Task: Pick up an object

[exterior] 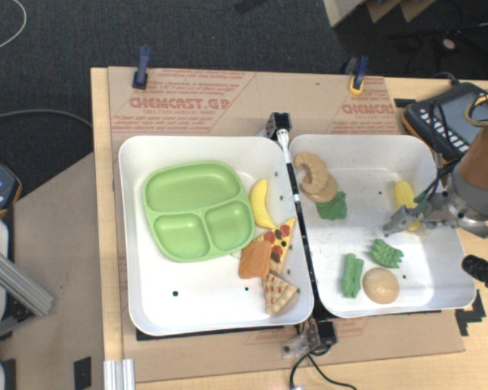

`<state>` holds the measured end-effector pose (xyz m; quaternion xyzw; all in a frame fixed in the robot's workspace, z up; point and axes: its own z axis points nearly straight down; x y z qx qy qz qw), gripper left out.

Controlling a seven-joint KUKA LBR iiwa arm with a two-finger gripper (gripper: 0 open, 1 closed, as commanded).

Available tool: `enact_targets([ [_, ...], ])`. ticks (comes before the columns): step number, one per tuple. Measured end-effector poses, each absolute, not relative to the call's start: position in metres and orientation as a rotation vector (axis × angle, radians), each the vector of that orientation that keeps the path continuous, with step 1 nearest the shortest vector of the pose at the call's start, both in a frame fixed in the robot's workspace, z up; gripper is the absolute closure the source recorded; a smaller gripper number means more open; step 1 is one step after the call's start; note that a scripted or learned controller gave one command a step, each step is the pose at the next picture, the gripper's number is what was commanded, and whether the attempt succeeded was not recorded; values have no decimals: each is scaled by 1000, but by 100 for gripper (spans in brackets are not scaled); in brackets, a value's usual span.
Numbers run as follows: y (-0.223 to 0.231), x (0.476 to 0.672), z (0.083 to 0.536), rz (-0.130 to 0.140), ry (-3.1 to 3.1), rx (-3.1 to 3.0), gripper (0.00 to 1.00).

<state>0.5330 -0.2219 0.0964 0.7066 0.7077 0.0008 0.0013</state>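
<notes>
my pincer (398, 222) low in the right bin (366, 157), can't tell its grip, corn (403, 192) just beside, green toy (385, 253) near

Two bins sit side by side on a bench, with the divided tray (197, 210) as the landmark in the left bin (138, 242). Just right of the tray lies a toy banana (262, 202); below that, near the tray's lower right corner, are a pizza slice (281, 239), a bread piece (255, 260) and a waffle wedge (278, 293). Farther right, in the right bin (427, 299), a bagel (315, 176) lies level with the tray's top edge, a leafy piece (333, 209) just below it. Well right of the tray, the gripper (401, 220) reaches in beside a corn piece (404, 193), above a second leafy piece (385, 254), a pod (352, 275) and a round roll (381, 285).
</notes>
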Motion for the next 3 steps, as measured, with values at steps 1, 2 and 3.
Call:
enact_targets([
  [1, -185, 484, 156, 2, 2225, 2222, 0],
  [2, -182, 480, 85, 3, 2219, 2220, 0],
  [3, -184, 481, 97, 1, 2211, 2217, 100],
])
